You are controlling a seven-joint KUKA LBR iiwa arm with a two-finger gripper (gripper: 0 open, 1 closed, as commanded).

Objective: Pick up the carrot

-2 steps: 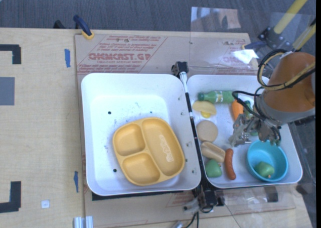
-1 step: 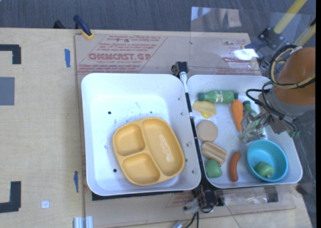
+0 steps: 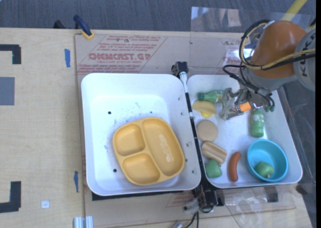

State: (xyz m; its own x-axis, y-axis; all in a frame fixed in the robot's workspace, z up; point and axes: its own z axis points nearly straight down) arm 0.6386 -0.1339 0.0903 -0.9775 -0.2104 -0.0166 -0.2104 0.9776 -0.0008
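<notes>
- We are seeing the claw (image 3: pixel 233 105) reaching into the right bin (image 3: pixel 293 144), clenching around the orange carrot (image 3: pixel 245 106).
- The carrot is sitting at the bin's twelve o'clock, with a green bottle (image 3: pixel 257 123) at its four o'clock.

Bright even overhead light; soft shadows under bins (image 3: pixel 100 136); slight blur, mild glare on plastic sheet (image 3: pixel 215 17).

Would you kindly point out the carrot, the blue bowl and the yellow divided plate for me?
carrot (image 3: pixel 245 106), camera view, on its orange body beside the gripper.
blue bowl (image 3: pixel 279 154), camera view, on its inner wall.
yellow divided plate (image 3: pixel 161 144), camera view, on its large right compartment.
</notes>
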